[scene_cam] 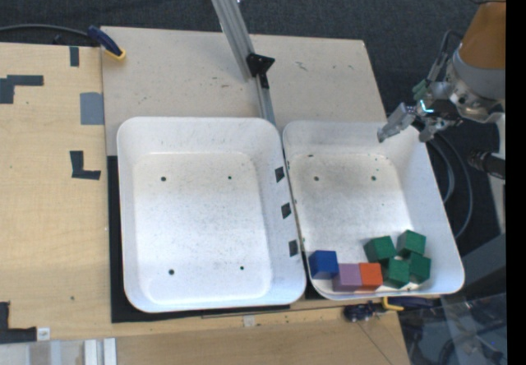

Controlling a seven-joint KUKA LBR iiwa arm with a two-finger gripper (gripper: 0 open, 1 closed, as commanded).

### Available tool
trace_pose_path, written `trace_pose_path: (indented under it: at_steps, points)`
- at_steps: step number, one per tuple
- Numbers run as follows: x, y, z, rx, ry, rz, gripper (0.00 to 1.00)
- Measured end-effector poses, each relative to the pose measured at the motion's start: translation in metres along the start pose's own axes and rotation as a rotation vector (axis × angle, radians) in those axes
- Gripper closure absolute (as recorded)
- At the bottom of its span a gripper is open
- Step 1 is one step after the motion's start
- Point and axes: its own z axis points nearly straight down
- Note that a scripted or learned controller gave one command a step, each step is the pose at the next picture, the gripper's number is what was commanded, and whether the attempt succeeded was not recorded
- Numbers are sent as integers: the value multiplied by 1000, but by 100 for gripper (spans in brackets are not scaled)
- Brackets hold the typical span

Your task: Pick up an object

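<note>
The tool [408, 121] hangs at the upper right of the frame over the right bin's [427, 182] far rim, its grip state unclear, while the blocks [374, 265] huddle well below in the lower right corner.

Blocks are sitting clustered at right bin's [427, 191] 5 o'clock corner: blue cube [324, 263], purple block [349, 275], orange block [371, 274], green blocks [398, 256] touching.

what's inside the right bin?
Small blocks bunched in the near corner of the right bin: blue block, purple block, orange block, and several green blocks. Something pale sits among the green ones, mostly covered. The gripper is above the far rim.
</note>
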Motion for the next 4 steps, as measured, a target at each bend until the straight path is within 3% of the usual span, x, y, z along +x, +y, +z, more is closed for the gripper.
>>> trace_pose_path:
  at_steps: [1,2,4]
  points:
    - [0,1,-3,-4,-2,-2,0]
    - [-3,1,61,2,-1,-1,0]
    - [-8,-8,152,-1,-1,-1,0]
